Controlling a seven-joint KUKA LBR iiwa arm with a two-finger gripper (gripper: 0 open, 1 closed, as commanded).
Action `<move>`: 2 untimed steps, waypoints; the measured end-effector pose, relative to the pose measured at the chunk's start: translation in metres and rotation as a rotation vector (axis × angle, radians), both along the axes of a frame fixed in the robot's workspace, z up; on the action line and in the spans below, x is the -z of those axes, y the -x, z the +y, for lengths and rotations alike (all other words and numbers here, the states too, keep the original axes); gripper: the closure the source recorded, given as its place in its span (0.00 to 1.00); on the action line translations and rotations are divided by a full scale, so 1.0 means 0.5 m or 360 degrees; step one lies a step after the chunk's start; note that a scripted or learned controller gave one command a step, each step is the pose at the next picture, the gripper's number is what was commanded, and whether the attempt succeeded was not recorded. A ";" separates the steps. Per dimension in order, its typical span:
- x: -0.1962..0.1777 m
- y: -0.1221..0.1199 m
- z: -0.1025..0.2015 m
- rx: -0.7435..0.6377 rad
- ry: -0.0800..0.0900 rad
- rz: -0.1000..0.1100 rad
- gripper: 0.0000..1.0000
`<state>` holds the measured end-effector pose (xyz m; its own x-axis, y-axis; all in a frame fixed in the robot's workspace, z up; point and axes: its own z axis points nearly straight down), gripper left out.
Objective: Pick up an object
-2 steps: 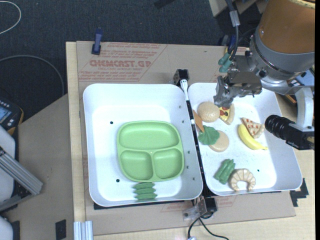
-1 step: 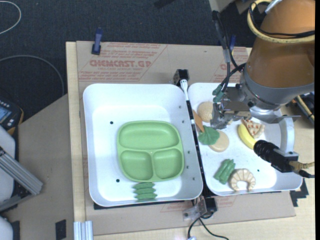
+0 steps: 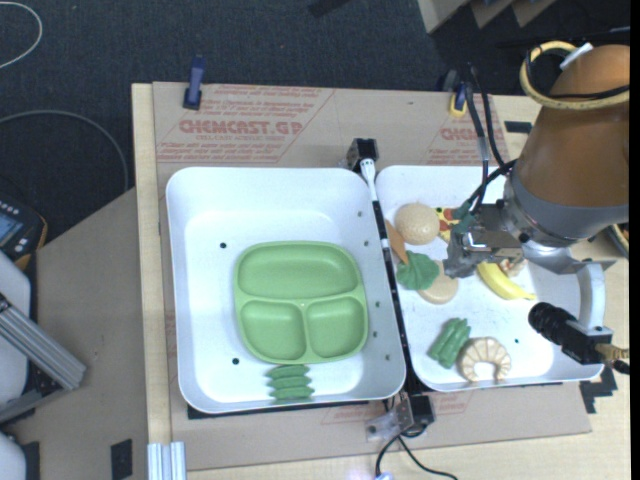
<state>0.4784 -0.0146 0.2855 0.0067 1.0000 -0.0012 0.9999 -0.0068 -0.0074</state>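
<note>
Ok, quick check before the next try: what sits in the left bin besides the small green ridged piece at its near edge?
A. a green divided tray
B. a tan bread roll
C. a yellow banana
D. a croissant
A. The green divided tray lies in the middle of the left bin, while the banana, croissant and bread roll all lie in the right bin.

This is a robotics lab or test cell rather than a home. A plywood bench (image 3: 300,118), its protective film printed with a maker's name, sits on dark carpet (image 3: 150,18) and is held by blue clamps (image 3: 193,83). Loose cables (image 3: 30,118) trail over the floor, and aluminium framing (image 3: 40,353) stands at the left. Two white bins (image 3: 200,298) hold toy food (image 3: 485,358) as test objects beneath an industrial arm (image 3: 580,138).
</note>
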 end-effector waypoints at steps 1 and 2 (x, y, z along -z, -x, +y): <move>0.121 0.002 0.140 -0.0021 -0.0005 0.0004 1.00; -0.218 -0.005 0.131 -0.0014 -0.0007 -0.0043 1.00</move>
<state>0.4809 0.0507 0.3945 -0.0023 1.0000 0.0034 0.9998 0.0023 0.0193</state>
